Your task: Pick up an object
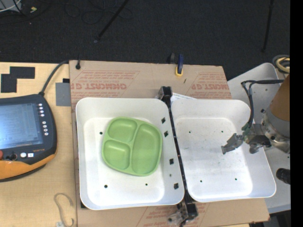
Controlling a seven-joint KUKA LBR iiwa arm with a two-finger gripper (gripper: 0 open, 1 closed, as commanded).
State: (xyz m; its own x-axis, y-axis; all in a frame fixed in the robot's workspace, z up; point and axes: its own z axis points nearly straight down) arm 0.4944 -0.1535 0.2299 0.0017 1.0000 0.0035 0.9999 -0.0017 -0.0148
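Observation:
A green divided plate (pixel 132 146) with three compartments lies flat in the left white bin (pixel 90 122). My gripper (pixel 233 143) hangs over the right side of the right white bin (pixel 208 115), well apart from the plate. It points left from the arm at the right edge. I see nothing between its fingertips.
A black divider with clips (pixel 172 145) runs between the two bins. A teach pendant (pixel 26 136) lies on the bench to the left. Cardboard (pixel 142 82) sits under the bins, with a blue and yellow clamp (pixel 179 66) at its far edge.

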